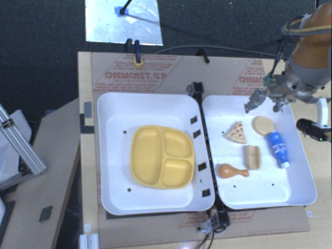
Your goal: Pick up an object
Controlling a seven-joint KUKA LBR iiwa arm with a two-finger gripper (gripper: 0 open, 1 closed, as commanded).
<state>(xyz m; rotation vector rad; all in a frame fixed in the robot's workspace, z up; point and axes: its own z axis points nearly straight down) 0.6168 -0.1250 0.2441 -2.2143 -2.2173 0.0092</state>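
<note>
Two white bins side by side on counter (155, 69), clipped together down the middle. Left bin (111, 139) holds yellow divided plate (162, 156), lying flat, centred, well apart from anything graspable. Right bin (295, 188) carries all the small stuff, so pick target sits there: pizza slice toy (236, 133) near upper middle, round tan biscuit (263, 125) just beside it to the right, blue bottle (278, 149) lying on its side, slanted, cap end toward bin's right wall, touching or nearly touching biscuit. Tan bread roll (252, 156) below pizza slice, drumstick toy (232, 171) just beside roll, lower left. Everything loose, flat, mostly apart from neighbours, likely scattered that way for easy single grabs.

Pincer (266, 100) hovers above right bin's top rim, fingers spread open, nothing between them. Positioned above biscuit and pizza slice, probably lining up for descent on one of these. Which one, can't tell. Arm (311, 45) enters from right, wrist tilted down toward bin.

Task looks barely begun: no object lifted. Risk guess: biscuit low and flat, hard to pinch; bottle round, may roll off fingers.
</note>
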